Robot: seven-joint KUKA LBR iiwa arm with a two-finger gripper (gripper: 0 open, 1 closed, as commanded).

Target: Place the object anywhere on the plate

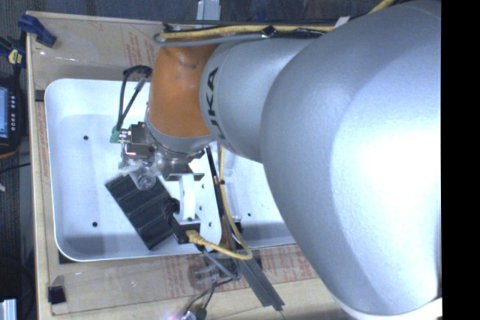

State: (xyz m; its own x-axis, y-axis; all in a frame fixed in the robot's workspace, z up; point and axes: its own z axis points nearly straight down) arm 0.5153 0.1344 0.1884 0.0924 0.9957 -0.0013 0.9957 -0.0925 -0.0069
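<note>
One arm: grey KUKA iiwa arm (337, 131) w/ an orange band (176, 97) above the wrist, reaching in from the view's R. Its bulk covers most of the R half of the bench.
Tool: two-finger gripper (141, 168) at the arm's end, pointing down, low over the middle of the bin floor.
Tool state: can't tell. Seen from above, the wrist hides how far open it is and whether it has hold of anything.
Bin: shallow white plastic bin (67, 161) w/ rounded corners, set on a tan bench (97, 41). The floor L of the gripper shows just two small dark dots (86, 137).
Object: can't tell where it lies. If it's in this bin, prob. under the gripper or the arm.
Plate: hidden by the arm; no pos. to give.
Step (judgement): gripper down near the bin floor suggests a grasp or a release in hand. Can't say which.
Next move (judgement): calls for a straight lift clear of the bin wall. Then check whether the object has come up w/ the gripper. If so, carry it over the plate & let go low. If not, try again.
Object vs tool: relation unclear; at best directly beneath.
</note>
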